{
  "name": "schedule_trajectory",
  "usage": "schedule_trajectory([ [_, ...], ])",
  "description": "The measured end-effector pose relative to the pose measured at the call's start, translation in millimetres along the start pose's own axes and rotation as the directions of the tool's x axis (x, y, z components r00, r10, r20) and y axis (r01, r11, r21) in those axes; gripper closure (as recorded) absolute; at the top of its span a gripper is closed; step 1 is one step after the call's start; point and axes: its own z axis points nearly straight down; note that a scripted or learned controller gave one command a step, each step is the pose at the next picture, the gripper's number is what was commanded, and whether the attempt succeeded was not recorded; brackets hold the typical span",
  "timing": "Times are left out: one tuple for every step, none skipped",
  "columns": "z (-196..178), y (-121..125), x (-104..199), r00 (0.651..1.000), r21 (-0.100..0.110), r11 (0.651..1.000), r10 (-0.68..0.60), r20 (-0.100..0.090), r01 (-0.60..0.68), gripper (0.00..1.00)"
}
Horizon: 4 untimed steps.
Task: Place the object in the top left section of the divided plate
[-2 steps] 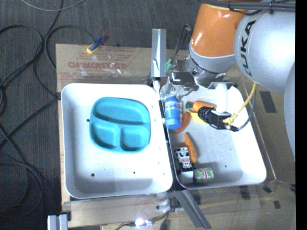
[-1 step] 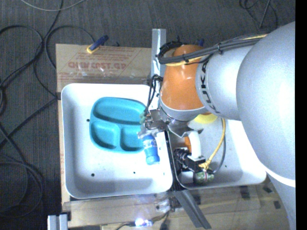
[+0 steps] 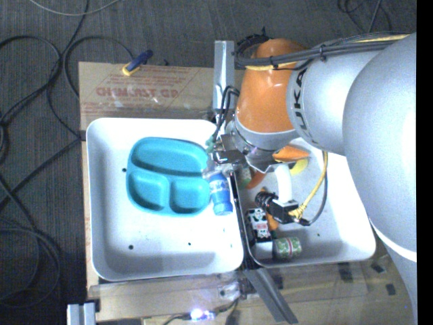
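Arm reaches in from the right, its orange band over the divider between the two bins. Gripper (image 3: 218, 162) sits at the right edge of the left bin (image 3: 108, 249), just beside the right rim of the blue plate (image 3: 169, 175). A small blue-and-white bottle (image 3: 220, 196) hangs or stands directly below the gripper, touching or nearly touching the plate's lower right corner. Whether the bottle is pinched cannot be told; the wrist hides the jaws, so their state cannot be told either.

The plate lies flat, one large section on top, two smaller ones below. The target section looks bare.

Judgement: the step in hand is carrying the bottle to the plate. To do it well, the bottle should clear the plate rim, travel left over the upper section, then be lowered before release. Release at the rim risks it rolling off into the bin.

The right bin (image 3: 352, 249) holds a can (image 3: 287, 247) and other small items.
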Motion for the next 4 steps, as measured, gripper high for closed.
schedule_trajectory([
  [-5, -11, 20, 0.991, -0.001, 0.991, -0.131, 0.001, 0.131, 1.00],
  [-7, -31, 28, 0.977, -0.001, 0.977, -0.214, 0.001, 0.214, 1.00],
  [-7, -31, 29, 0.977, -0.001, 0.977, -0.214, 0.000, 0.214, 0.00],
  [-7, -31, 29, 0.977, -0.001, 0.977, -0.214, 0.000, 0.214, 0.00],
])
